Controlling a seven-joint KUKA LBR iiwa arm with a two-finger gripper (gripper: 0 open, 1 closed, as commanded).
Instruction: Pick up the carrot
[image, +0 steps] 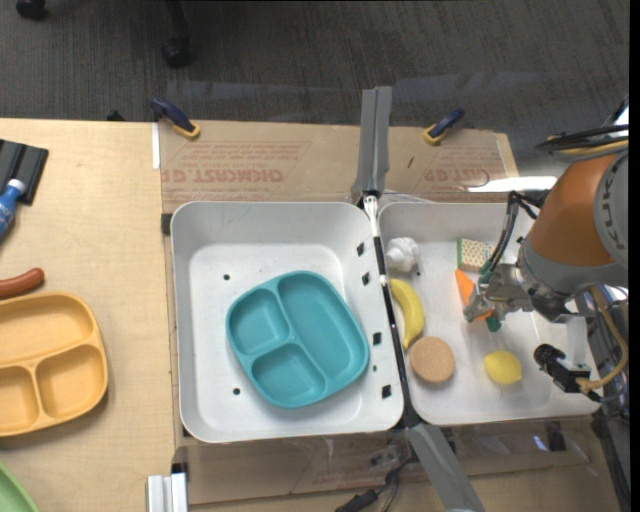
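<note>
The orange carrot (465, 287) lies in the right bin (520, 400), left of its middle, pointing toward the front right. My gripper (484, 306) is low over the carrot's near end and covers part of it. A small orange bit shows just below the gripper. The arm, with its orange band (585, 215), reaches in from the right.
In the right bin are a white lump (402, 254), a banana (408, 310), a round tan disc (433, 360), a lemon (503, 368) and a green-edged block (473, 253). The left bin (200, 330) holds a teal divided plate (296, 338). A yellow tray (45, 365) sits on the bench at left.
</note>
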